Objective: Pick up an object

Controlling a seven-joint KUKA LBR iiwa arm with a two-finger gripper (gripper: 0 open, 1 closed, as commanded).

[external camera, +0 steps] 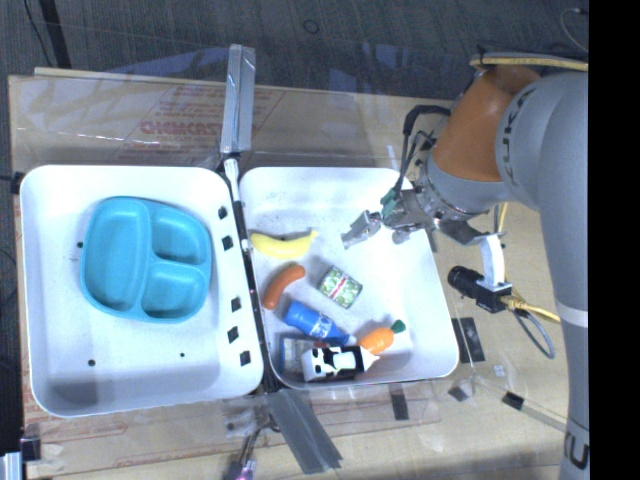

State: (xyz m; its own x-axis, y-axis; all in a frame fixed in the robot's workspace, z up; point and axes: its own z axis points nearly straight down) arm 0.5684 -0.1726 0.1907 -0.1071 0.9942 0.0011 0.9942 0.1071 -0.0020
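Observation:
My gripper (378,226) hangs over the upper right part of the right bin (425,288), open, with nothing between its fingers. Left of it lies a yellow banana (283,240). Below the banana are an orange sausage-shaped piece (282,283) and a small green-and-white can (341,287). Nearer the front lie a blue bottle (312,320), an orange carrot with a green top (380,338) and a black-and-white item (330,361). The gripper touches none of them.
The left bin (45,348) holds a blue divided plate (148,258). A grey metal strip (238,98) runs up from the wall between the bins. The grey arm with its orange band (480,138) reaches in over the right bin's far right corner.

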